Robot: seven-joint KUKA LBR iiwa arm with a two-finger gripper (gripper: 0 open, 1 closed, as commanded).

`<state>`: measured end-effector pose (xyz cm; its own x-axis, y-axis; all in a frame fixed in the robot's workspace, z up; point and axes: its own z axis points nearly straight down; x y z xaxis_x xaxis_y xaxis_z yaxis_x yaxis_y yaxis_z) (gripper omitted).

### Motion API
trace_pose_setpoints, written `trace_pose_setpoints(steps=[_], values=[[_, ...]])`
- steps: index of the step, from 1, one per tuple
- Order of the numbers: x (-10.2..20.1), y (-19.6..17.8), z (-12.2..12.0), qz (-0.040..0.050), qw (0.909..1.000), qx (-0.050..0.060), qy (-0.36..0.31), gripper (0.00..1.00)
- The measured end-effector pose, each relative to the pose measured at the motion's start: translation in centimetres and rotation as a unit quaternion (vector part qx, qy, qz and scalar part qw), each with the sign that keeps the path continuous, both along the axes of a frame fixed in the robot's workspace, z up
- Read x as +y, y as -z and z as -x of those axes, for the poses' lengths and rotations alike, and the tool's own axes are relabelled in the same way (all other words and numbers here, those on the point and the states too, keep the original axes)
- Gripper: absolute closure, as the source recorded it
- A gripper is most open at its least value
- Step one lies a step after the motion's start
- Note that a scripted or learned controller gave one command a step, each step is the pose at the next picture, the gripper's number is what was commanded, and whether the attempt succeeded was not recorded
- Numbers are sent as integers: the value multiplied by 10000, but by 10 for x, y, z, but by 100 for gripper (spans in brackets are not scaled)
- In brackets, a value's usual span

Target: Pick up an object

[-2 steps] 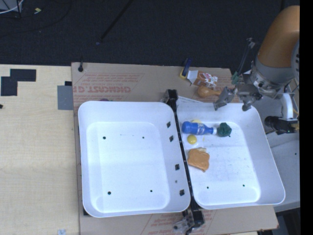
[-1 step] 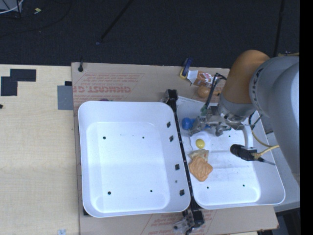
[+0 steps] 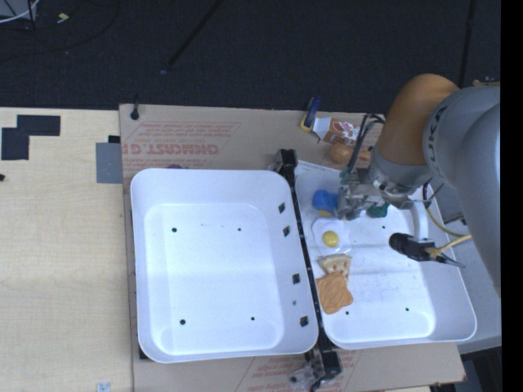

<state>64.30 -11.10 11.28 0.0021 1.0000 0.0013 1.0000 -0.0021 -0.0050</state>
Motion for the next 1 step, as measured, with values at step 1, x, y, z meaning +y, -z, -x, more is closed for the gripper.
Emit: trace_pose_setpoints(steps=[1], values=[[4, -57, 49, -1, 10000, -10, 7, 100]])
